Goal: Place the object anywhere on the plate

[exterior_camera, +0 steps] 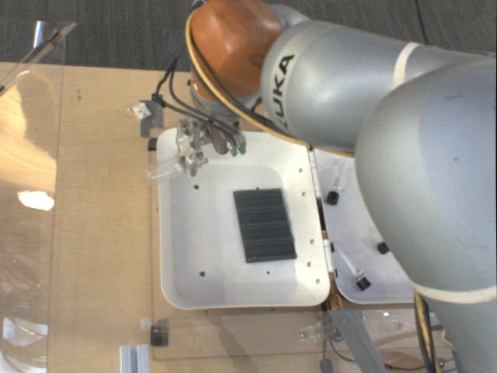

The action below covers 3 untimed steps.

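One ridged black plate [265, 225] lies mid-bin — fingers' [189, 159] state I cannot tell — release well inside its edges.

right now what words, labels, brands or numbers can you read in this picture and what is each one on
"KUKA", in black letters running up the grey arm segment just below the orange band.
No print can be read on the ridged black rectangular plate, the left shallow white bin or the wooden bench.

Bright, even light | glare on bench [31, 142] left | arm [404, 130] perhaps slightly soft — close
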{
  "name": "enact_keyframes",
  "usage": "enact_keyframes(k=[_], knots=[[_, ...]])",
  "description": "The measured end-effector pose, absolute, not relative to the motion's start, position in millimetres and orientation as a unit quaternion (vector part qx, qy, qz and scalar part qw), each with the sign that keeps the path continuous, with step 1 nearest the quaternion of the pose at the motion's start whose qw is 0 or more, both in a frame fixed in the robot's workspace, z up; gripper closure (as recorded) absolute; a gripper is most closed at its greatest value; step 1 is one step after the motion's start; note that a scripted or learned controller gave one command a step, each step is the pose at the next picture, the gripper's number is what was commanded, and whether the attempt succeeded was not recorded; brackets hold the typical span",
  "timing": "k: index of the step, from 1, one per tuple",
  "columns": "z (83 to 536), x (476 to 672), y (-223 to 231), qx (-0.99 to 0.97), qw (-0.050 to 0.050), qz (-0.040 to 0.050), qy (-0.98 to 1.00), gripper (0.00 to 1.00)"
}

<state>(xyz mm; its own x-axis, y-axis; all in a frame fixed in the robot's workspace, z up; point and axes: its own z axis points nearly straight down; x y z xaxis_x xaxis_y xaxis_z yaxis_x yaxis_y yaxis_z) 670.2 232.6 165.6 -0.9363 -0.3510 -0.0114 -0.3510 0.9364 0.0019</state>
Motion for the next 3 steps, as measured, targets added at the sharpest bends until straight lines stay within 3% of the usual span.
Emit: enact_keyframes(k=[1, 2, 3], knots=[[137, 677.8, 217, 0.148, 0.016, 0.0067, 0.989, 1.00], [90, 605.9, 148, -0.127, 0.008, 0.0014, 0.992, 1.00], [120, 674.0, 197, -0.090, 0.005, -0.0056, 0.996, 1.00]])
